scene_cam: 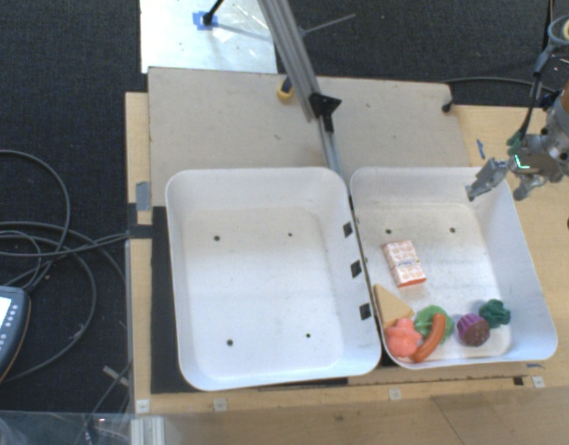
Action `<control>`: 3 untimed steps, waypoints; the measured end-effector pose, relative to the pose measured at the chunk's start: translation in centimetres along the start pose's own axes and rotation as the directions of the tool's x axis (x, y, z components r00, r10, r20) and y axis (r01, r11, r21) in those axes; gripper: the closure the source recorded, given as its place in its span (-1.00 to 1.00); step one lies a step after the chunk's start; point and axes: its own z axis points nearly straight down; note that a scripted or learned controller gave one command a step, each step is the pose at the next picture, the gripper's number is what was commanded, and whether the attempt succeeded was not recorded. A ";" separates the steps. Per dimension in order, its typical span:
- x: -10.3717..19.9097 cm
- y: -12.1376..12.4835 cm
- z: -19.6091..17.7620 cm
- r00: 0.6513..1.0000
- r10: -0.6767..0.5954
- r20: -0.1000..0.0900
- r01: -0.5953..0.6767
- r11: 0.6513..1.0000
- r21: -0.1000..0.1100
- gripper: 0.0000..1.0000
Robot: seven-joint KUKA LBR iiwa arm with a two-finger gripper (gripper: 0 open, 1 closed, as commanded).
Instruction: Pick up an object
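Overhead, the gripper [503, 182] is seen with fingers spread and nothing between them, poised above the far right corner of the right bin [451, 188]. A small patterned box [404, 263] is left mid-bin, while a tan wedge [389, 301], tomato [402, 338], carrot [430, 336] and broccoli [494, 312] are clustered along the near wall

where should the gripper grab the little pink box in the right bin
Take the pink box across its two long sides, from straight above. It lies flat and alone mid-bin, apart from the food pile near the front wall, so the gripper has free space on both flanks.
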 end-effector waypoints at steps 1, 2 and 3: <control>0.0 0.1 -0.2 1.000 -0.002 0.002 0.002 1.000 -0.003 -1.00; 0.5 0.2 4.0 1.000 -0.003 0.001 0.003 1.000 -0.001 -1.00; 1.2 0.6 10.0 1.000 -0.003 -0.001 0.003 1.000 0.002 -1.00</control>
